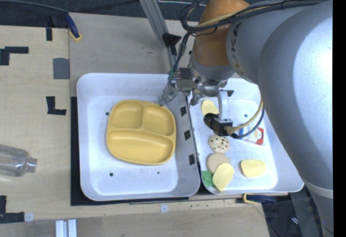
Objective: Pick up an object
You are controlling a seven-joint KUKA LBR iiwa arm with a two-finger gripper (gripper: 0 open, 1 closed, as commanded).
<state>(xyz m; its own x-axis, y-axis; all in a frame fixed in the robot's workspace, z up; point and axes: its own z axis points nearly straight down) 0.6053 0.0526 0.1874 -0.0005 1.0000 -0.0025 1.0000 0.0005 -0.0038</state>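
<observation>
Yellow plate [141, 132], three-sectioned, flat in the middle of the left bin [86, 122], left of frame centre. Covering much of that bin's floor, apart from its walls, touching no other loose thing.

At frame centre, the gripper [172, 93], low over the upper end of the ridge where the two bins meet, just beyond the plate's upper right corner. Touching the plate or just clear of it: cannot tell. Wide or narrow: cannot tell either, too small and cluttered at that spot. Grey arm [292, 68] bulking in from the right, with the orange band [216, 25] near the top centre.

In the right bin [270, 176], lower right of centre, a scatter of small pieces:
- pale yellow piece [210, 107] uppermost, just below the wrist
- speckled round biscuit [219, 144] below that
- beige round piece [216, 161] lower still, touching a yellow-green slice [223, 175]
- green scrap [207, 179] at the bin's lower left corner
- yellow wedge [252, 168] to the right of the slice
- red and white item [257, 136] above the wedge, partly hidden by the robot

Clear bottle [16, 159] on its side on the bench [119, 41] at the far left edge, well apart from both bins. Slanting metal bar [147, 1] from the top centre down toward the gripper.
</observation>
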